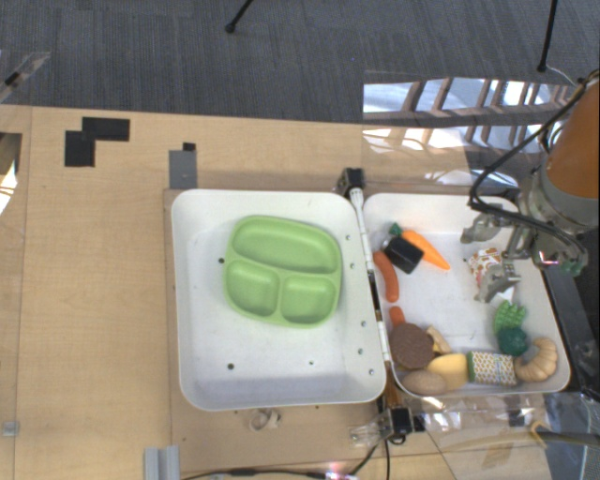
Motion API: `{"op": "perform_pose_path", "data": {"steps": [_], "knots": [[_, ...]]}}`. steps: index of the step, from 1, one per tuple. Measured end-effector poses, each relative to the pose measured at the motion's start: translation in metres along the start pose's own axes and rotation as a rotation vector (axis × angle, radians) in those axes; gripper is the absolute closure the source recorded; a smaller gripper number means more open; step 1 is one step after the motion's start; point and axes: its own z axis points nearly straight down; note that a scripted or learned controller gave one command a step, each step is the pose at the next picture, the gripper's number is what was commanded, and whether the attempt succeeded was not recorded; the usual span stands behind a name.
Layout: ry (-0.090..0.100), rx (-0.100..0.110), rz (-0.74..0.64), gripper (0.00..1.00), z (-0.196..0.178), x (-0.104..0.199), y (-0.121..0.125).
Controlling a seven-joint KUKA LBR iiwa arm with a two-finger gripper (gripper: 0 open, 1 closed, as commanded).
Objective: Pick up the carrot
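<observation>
Carrot (pixel 429 248) apparently left of gripper (pixel 500 269)

Dark grey carpet floor (pixel 187 56) along twelve o'clock, crossed by thin black stand legs (pixel 240 16). Below, pale wooden worktop (pixel 84 309) with black L-shaped marking (pixel 94 139) at ten o'clock. Bright window reflection (pixel 450 112) at one o'clock

Two white bins (pixel 187 309) sit side by side. One green plate (pixel 282 269) and one carrot (pixel 427 248) show.
</observation>
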Motion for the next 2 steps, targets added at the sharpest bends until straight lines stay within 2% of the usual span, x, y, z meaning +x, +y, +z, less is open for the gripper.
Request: {"op": "perform_pose_path", "data": {"steps": [1,2], "knots": [[-0.01,0.001,0.188,0.0,0.149,-0.04,0.021],[0.011,-0.002,0.146,0.0,0.164,-0.095,-0.009]]}}
